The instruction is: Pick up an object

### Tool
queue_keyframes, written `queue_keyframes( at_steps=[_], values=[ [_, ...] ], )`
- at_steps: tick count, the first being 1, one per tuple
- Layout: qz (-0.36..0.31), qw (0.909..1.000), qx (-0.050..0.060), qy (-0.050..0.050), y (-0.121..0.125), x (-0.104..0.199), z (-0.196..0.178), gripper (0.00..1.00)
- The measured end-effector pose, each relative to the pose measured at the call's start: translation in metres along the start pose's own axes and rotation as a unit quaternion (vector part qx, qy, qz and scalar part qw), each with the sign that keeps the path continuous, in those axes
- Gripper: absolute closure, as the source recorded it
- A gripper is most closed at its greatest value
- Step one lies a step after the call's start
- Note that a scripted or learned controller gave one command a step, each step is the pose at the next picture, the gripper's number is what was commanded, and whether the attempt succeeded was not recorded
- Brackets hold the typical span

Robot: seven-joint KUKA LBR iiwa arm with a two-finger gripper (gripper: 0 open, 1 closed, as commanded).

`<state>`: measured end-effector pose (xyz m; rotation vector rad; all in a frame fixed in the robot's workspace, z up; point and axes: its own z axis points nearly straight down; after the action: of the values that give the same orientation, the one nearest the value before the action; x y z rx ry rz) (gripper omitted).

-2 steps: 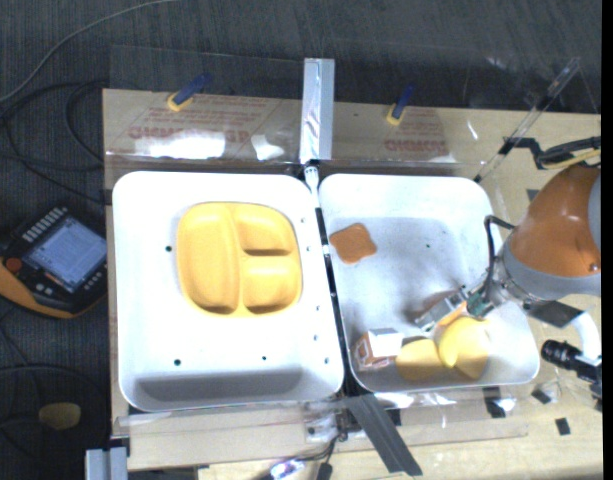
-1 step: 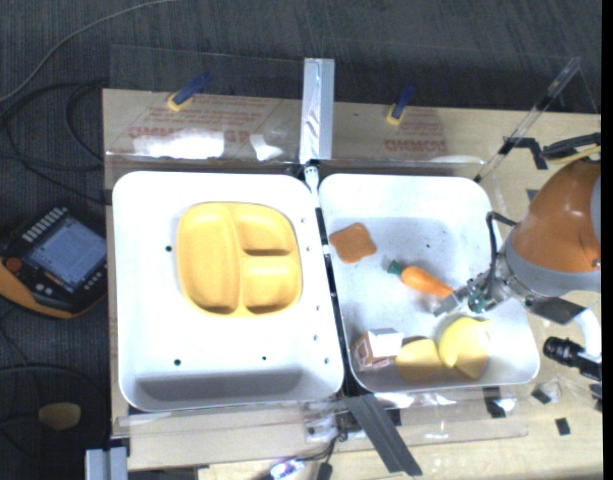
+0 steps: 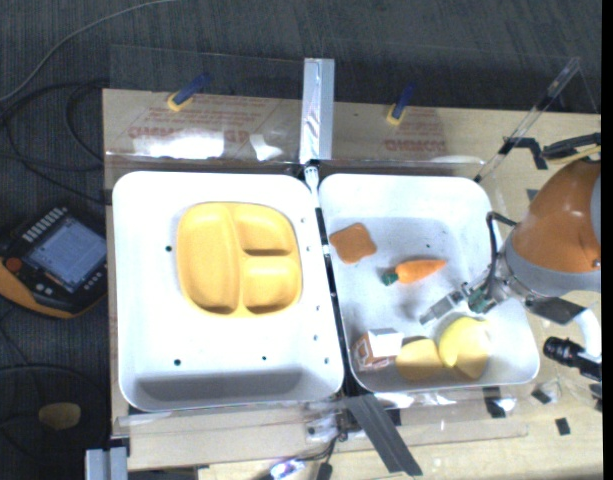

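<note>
The right bin (image 3: 406, 193) holds several objects. A brown-orange flat piece (image 3: 352, 242) lies near its left wall, and an orange carrot (image 3: 418, 270) with a green stem lies in the middle. Along the front wall are a small brown-and-white box (image 3: 377, 347), a yellow wedge (image 3: 419, 359) and a pale yellow rounded fruit (image 3: 465, 343). My gripper (image 3: 452, 305) reaches in from the right. It sits low, just above and left of the yellow fruit and below the carrot. The orange band of the arm (image 3: 560, 230) hangs over the bin's right rim.
The left bin (image 3: 146, 368) holds a yellow divided plate (image 3: 240, 257). A metal divider post (image 3: 317, 108) stands behind the seam between the bins. A handheld pendant (image 3: 51, 260) lies on the floor at the left. Cables and small parts sit on the bench at the right.
</note>
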<state>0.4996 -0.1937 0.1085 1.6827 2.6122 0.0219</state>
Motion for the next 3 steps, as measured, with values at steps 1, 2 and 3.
queue_keyframes(
  at_steps=[1, 2, 3],
  values=[
    [0.056, 0.9983, 0.012, 0.006, 0.094, 0.007, 0.022, 0.00],
    [0.004, 0.9999, 0.012, 0.006, 0.156, 0.025, 0.024, 0.00],
    [-0.051, 0.9976, 0.040, 0.022, 0.175, 0.012, 0.015, 0.00]
  ],
)
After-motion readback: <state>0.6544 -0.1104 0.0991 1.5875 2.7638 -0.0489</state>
